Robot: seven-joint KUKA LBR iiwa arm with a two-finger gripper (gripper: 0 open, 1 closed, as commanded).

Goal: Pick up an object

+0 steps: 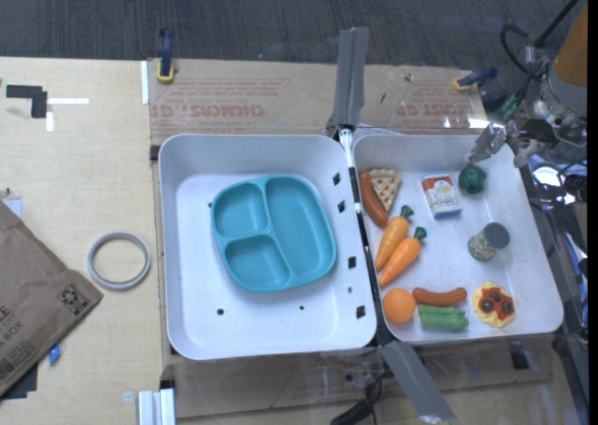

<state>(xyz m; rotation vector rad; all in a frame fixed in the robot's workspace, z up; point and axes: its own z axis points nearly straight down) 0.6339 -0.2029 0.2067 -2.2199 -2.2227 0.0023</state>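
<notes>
The end effector [492,140] hangs over the far right corner of the right bin [547,255], and whether it is wide or narrow I cannot tell. Nearest to it is the dark green round toy [473,179], resting on the bin floor just below and slightly left of it in the view, beside the small carton [441,196]. With no long axis to line up with, it looks like the handiest pick.

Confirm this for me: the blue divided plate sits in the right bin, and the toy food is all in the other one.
Wrong bin. The camera view shows the blue divided plate in the left bin; the toy food, such as the carrots, lies in the right bin.
</notes>
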